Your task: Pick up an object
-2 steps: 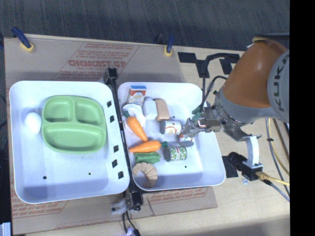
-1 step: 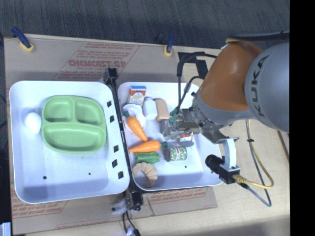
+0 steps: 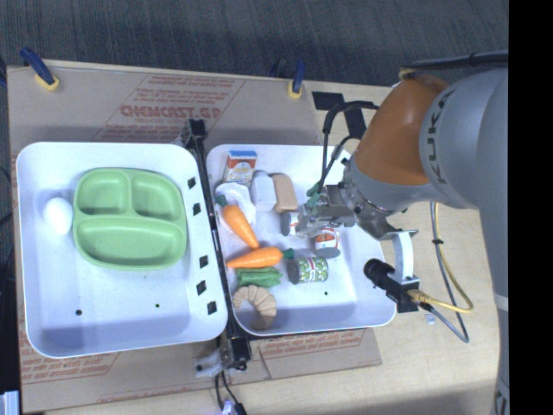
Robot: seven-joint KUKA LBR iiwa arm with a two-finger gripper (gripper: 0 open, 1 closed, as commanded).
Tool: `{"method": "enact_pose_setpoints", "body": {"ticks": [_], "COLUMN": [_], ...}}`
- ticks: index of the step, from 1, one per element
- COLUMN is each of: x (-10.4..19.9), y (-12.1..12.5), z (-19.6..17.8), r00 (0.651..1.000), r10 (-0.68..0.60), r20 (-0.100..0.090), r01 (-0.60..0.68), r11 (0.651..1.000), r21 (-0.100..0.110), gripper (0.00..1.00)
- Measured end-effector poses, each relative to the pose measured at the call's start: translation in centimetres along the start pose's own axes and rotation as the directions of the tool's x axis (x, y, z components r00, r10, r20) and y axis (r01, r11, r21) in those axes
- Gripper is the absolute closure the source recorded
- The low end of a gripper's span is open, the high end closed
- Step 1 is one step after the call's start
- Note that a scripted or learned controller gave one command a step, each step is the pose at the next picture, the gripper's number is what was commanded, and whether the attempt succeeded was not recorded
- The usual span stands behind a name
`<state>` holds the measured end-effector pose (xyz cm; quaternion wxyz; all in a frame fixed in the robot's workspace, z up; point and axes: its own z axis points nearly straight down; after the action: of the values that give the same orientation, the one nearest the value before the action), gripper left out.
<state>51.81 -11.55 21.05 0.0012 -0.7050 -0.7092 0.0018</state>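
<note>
The right bin (image 3: 367, 305) holds several toy foods. Among them are two orange carrots (image 3: 239, 223) (image 3: 257, 258), a green vegetable (image 3: 259, 277), a croissant (image 3: 256, 305), a dark can with a green label (image 3: 309, 270), a small red-labelled can (image 3: 326, 241), a tan bread roll (image 3: 284, 192) and a small carton (image 3: 240, 167). My gripper (image 3: 313, 216) hangs low over the middle of this bin, just above the red-labelled can and to the right of the bread roll. The wrist hides what lies under it.
The left bin (image 3: 34, 318) holds a green divided plate (image 3: 130, 217) and a white egg (image 3: 57, 215) at its left wall. A black divider with clips (image 3: 206, 232) runs between the bins. A cable (image 3: 449, 301) loops off the wrist beyond the right bin's edge.
</note>
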Motion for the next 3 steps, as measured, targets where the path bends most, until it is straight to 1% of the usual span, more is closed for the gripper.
{"method": "enact_pose_setpoints", "body": {"ticks": [1,2,3], "x": [-6.7,-9.6,-9.6], "y": [-4.2,-0.1,-4.2], "z": [0.9,-6.9,-4.1], "r00": [1.000,1.000,1.000], "r10": [0.000,0.001,0.000], "r20": [-0.001,0.001,0.000], "r01": [0.000,-0.001,0.000], "r11": [1.000,1.000,1.000], "r21": [-0.002,-0.006,-0.003], "gripper": [1.00,1.00,1.00]}}
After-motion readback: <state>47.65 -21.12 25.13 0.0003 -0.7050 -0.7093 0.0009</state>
